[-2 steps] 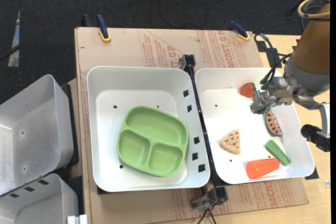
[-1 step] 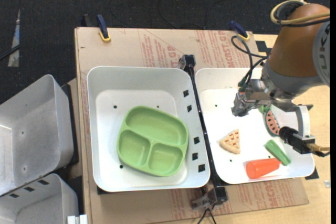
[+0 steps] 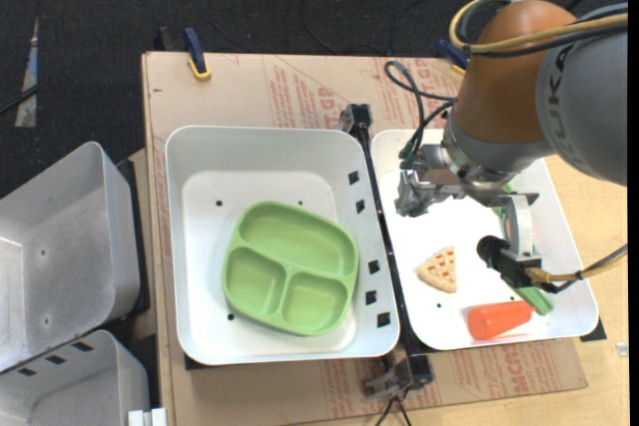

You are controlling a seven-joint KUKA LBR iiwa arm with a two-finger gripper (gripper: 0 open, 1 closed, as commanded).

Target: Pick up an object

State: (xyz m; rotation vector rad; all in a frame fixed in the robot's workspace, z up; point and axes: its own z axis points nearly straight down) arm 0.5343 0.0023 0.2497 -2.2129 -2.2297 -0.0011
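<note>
The orange carrot-shaped toy is lying nearest the camera, at the near edge of the right bin, with a green piece touching its right end. Just far-left of it, a pizza-slice toy is resting on the bin floor. I am hovering my hand over the far-left part of that bin, beside the divider; I cannot tell how it is set. Nothing is lifted yet, so the whole pick is waiting. In the left bin, a green divided plate is sitting untouched.
</note>
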